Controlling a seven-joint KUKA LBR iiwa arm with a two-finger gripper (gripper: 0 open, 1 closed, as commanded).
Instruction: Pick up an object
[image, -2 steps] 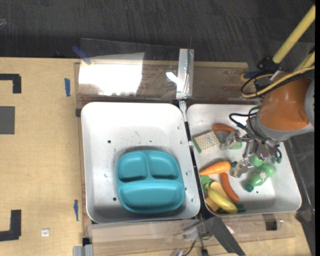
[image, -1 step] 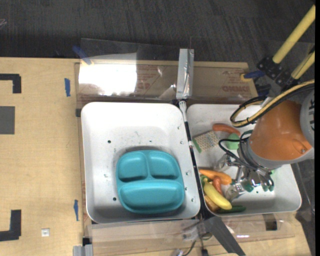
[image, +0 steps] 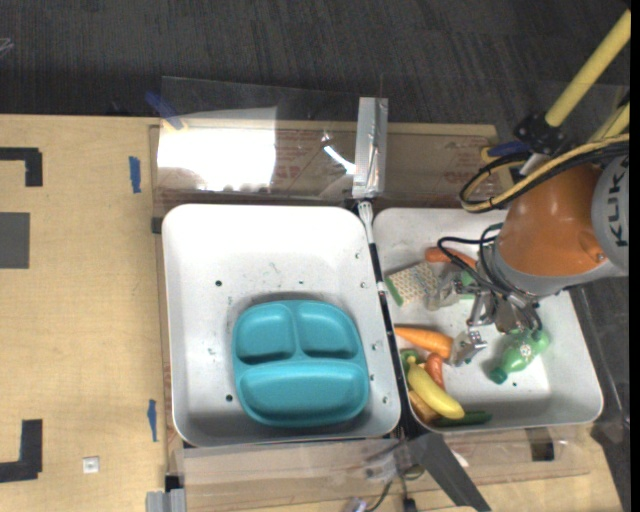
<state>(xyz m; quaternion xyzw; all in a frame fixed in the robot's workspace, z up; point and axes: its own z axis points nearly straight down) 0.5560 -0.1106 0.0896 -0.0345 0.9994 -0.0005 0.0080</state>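
Observation:
My gripper (image: 493, 335) hangs low in the right bin (image: 570, 400), under the orange band of the arm (image: 550, 235). It is open, with bare bin floor between its fingers. One fingertip (image: 467, 346) stands just right of an orange carrot (image: 424, 339). A green bottle-shaped toy (image: 517, 357) lies just right of the other finger. A yellow banana (image: 434, 391) lies at the bin's front left, with a dark green piece (image: 470, 417) beside it.
The left bin (image: 200, 260) bears a teal divided plate (image: 298, 362). A grey-green mesh packet (image: 415, 285) and a small orange-red item (image: 447, 257) lie toward the back of the right bin, partly under the wrist. Cables loop above the arm at the upper right.

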